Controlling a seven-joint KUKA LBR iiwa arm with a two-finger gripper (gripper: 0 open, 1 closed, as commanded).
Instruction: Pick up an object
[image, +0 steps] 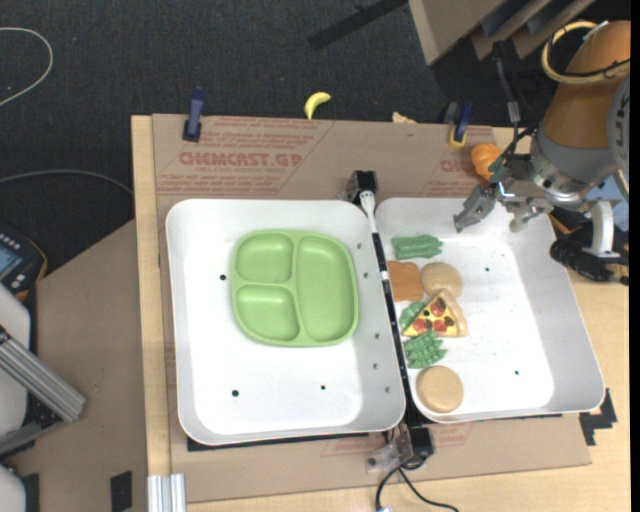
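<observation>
i have the gripper (497, 207) hovering over the far end of the right bin (540, 330), its fingers (472, 213) spread wide with nothing between them. the toy food i'm after sits in a column along that bin's left wall, so every candidate lies to the left of and nearer the camera than the fingers. closest is the green bean pod (416, 245), just beside the left finger, its long axis running left-right across the bin. below it come the brown bread slice (404, 280), the tan cookie (441, 277), the pizza slice (437, 316), a green pea pod (423, 348) and a round bun (440, 388) at the near end.

my judgement: the bean pod is the natural target; i'd shift left and down, closing across its short side. the divider wall between the bins is close to the pile and could foul a finger. the left bin (200, 380) holds a green divided plate (296, 287), well apart. an orange ball (484, 157) rests on the counter (250, 155) beyond the bin.
</observation>
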